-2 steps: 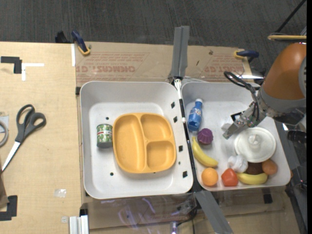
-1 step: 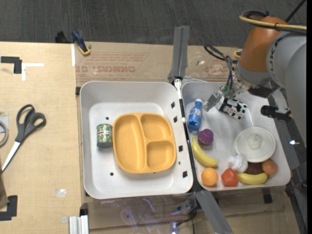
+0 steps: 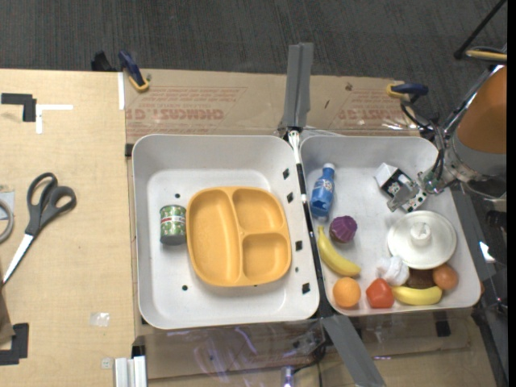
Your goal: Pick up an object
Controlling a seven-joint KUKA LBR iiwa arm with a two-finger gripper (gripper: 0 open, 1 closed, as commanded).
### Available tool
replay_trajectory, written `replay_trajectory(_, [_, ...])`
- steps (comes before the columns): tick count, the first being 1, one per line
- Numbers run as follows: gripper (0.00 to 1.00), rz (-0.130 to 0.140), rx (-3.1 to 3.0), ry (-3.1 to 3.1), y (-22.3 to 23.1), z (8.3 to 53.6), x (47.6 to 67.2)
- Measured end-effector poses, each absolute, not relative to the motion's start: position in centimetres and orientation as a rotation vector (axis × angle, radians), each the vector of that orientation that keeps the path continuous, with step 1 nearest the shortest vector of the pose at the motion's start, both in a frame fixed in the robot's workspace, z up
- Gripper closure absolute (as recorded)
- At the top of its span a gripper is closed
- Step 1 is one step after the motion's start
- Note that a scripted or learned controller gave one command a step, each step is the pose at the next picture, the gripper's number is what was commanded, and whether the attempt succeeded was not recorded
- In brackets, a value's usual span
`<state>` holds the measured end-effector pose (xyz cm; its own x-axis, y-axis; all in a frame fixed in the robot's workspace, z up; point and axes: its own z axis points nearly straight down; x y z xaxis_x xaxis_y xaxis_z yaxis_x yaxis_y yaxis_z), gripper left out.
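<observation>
My gripper [image 3: 401, 190] hangs over the upper right part of the right bin [image 3: 363, 153], reaching in from the right below the orange band [image 3: 490, 111] of the arm. Just below it sits a white round lid [image 3: 421, 240]. To its left lie a blue bottle [image 3: 322, 190] and a purple fruit [image 3: 343, 229]. Along the bin's front are a yellow banana [image 3: 334, 255], an orange [image 3: 347, 292], a red fruit [image 3: 380, 293], a second banana [image 3: 418, 295] and an orange-brown fruit [image 3: 444, 277]. Nothing shows in the gripper's grasp.
The left bin [image 3: 153, 280] holds a yellow divided plate [image 3: 239, 235] and a small green can [image 3: 172, 223] at its left. Scissors [image 3: 36, 213] lie on the bench at the far left. A grey bar [image 3: 297, 87] stands behind the join between the bins.
</observation>
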<state>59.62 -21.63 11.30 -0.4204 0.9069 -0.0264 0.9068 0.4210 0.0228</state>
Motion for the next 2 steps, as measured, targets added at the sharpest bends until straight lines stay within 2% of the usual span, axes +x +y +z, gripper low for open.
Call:
replay_trajectory(1, [0.0, 0.0, 1.9, 2.496, -20.3, 9.4, 63.4])
replay_trajectory(2, [1.0, -0.002, 1.893, 2.498, -20.3, 10.4, 63.5])
